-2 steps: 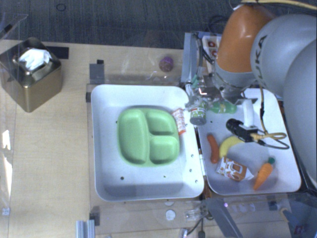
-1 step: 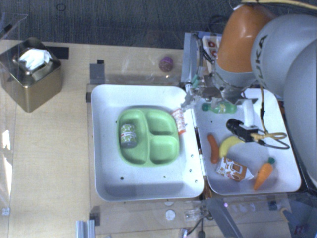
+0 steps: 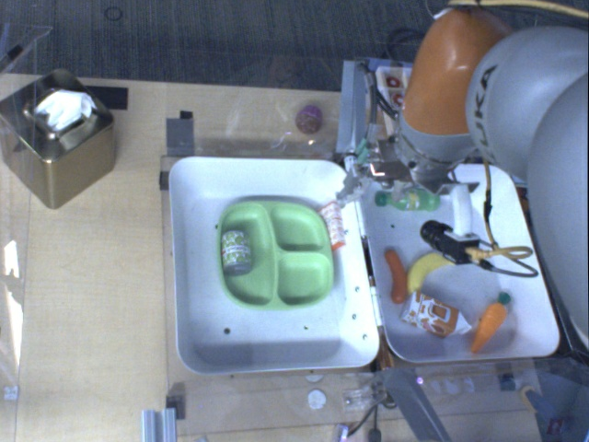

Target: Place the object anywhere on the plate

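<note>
A green divided plate [image 3: 299, 279] lies in the middle of the left bin [image 3: 198, 339]. A red-and-white packet [image 3: 333, 225] sits at the plate's right rim, its lower end over the rim and its upper end toward the gripper [image 3: 352, 184]. The gripper hangs just beyond the plate's upper right corner, by the wall between the bins. Whether it is open, closed or clamped on the packet cannot be told.

A small labelled can [image 3: 236, 250] stands in the plate's left compartment; the two right compartments are bare. White bin floor shows on every side of the plate, widest on the near side.

Right of the plate, in the right bin [image 3: 534, 339], lie a green bottle [image 3: 411, 200], a sausage [image 3: 397, 274], a banana [image 3: 429, 269], a carton [image 3: 431, 316] and a carrot [image 3: 490, 326]. Left of the plate, on the bench [image 3: 92, 293], stands a brass-coloured box [image 3: 60, 155]; beyond the plate lies a small purple ball [image 3: 310, 116].
</note>
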